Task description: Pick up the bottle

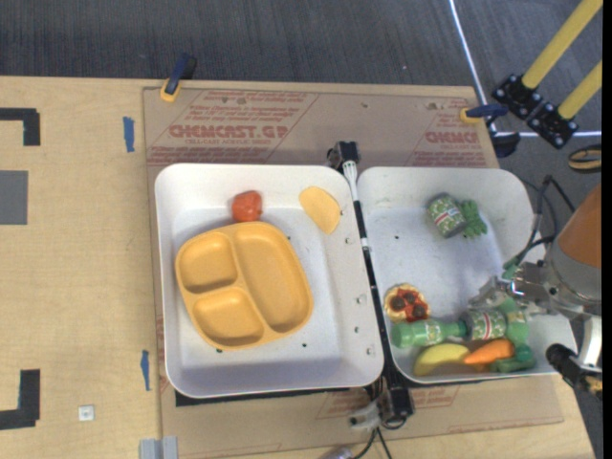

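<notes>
A wooden bench (76, 285) carries a printed cardboard sheet (287, 122) (clamped) beneath two white bins (182, 189) side by side.

bottle (449, 330) just left of gripper (505, 299): green, red-white label | can (445, 214) up-left of it: green, red band | tray (244, 285) far left: yellow-orange | bins (191, 352): white

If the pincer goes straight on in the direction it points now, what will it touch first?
Probably the green bottle, lying on its side in the right bin. The pincer points down-left just above the bottle's labelled part. Depth is unclear from this view, so this is a guess.
</notes>
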{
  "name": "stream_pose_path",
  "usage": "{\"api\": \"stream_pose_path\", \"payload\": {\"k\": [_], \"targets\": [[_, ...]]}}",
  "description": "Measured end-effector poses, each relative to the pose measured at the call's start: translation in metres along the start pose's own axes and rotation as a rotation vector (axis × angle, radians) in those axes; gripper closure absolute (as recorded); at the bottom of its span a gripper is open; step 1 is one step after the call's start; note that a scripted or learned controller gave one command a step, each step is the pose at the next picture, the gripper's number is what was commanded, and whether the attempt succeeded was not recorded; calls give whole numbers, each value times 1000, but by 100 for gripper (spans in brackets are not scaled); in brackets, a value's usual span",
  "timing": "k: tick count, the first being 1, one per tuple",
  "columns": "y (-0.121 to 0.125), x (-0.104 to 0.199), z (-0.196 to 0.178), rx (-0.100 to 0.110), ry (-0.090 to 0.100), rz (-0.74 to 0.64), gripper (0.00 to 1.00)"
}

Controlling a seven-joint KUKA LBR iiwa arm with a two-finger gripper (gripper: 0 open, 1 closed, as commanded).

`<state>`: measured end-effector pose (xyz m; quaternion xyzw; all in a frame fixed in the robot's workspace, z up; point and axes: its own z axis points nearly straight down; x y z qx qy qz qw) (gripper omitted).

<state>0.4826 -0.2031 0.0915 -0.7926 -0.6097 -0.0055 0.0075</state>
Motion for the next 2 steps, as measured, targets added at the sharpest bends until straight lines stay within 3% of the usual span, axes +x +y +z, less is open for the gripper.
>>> {"api": "stream_pose_path", "payload": {"k": [1, 2], "targets": [[2, -6, -10, -12, -14, 7, 100], [-18, 56, -80, -8, -16, 294, 100]]}}
